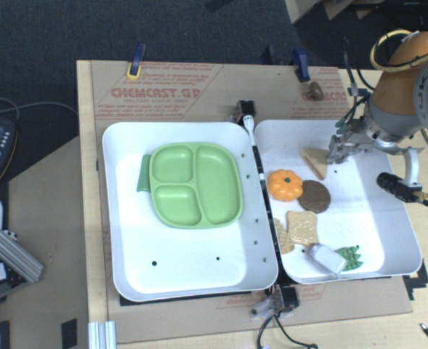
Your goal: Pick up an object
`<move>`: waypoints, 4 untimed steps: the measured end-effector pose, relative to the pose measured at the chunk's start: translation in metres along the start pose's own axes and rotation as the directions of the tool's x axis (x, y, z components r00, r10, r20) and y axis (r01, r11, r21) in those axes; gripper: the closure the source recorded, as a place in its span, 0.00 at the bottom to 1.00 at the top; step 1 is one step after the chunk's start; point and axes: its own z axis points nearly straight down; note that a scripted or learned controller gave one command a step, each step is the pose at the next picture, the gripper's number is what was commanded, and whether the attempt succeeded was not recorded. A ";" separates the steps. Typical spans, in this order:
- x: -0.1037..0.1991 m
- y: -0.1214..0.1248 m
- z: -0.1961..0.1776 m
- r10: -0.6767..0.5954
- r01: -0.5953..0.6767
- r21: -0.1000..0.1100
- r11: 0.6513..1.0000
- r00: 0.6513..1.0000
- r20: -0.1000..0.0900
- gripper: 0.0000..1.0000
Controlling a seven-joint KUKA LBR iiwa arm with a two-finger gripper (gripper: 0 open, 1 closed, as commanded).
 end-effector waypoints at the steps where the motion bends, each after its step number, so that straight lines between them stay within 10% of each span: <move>1: 0.001 -0.006 -0.061 0.003 -0.003 0.004 1.000 1.000 0.003 1.00; 2: 0.007 -0.003 -0.124 0.002 -0.002 0.002 1.000 1.000 0.003 1.00; 4: 0.028 -0.039 -0.125 0.004 -0.004 0.014 1.000 1.000 0.000 1.00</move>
